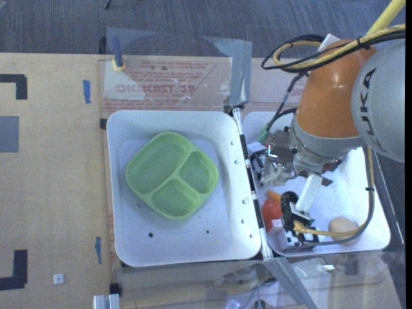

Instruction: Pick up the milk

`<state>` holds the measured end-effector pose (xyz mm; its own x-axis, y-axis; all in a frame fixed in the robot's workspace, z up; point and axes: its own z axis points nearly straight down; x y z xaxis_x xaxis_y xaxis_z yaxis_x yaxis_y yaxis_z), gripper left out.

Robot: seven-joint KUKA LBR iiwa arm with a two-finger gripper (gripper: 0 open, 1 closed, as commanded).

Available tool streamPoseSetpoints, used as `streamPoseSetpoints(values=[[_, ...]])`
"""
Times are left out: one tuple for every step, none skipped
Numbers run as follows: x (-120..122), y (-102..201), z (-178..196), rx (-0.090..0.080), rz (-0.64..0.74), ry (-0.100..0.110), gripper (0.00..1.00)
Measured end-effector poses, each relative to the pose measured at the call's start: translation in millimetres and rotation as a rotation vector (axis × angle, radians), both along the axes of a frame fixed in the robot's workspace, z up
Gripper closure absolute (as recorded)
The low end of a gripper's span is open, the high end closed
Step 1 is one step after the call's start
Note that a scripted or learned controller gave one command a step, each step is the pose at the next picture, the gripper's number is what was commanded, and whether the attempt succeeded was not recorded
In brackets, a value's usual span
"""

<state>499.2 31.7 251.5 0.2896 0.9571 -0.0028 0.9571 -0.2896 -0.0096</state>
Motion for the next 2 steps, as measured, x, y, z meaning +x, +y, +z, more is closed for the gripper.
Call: streamPoseSetpoints(values=[[0, 0, 9, -0.001, 0.001, 0.002, 1.00], [-20, -23, -19, -0.001, -0.158, -0.004, 1.00]])
